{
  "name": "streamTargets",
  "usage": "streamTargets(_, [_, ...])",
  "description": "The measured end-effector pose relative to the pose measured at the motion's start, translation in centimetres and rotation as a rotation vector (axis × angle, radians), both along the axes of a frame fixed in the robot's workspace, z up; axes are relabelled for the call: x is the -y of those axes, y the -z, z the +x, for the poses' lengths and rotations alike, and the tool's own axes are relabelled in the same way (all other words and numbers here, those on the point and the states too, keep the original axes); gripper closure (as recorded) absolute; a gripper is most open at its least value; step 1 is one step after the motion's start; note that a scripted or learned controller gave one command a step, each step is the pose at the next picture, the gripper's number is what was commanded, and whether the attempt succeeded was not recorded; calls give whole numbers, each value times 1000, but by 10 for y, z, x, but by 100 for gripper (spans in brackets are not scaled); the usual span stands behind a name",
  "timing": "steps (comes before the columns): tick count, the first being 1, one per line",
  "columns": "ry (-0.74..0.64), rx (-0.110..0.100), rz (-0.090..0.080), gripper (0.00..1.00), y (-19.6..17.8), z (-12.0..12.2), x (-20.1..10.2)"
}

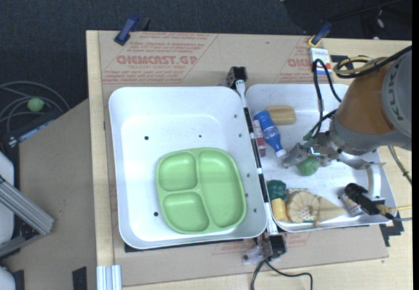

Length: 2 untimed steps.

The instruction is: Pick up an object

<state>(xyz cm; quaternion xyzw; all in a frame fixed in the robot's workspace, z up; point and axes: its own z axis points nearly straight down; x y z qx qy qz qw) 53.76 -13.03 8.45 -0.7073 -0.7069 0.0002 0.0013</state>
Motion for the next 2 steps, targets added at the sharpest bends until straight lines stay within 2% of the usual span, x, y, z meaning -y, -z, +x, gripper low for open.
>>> streamTargets(1, [1, 5, -2, 100, -11, 1, 0])
streamTargets(2, [-2, 4, -1, 100, -101, 48, -52])
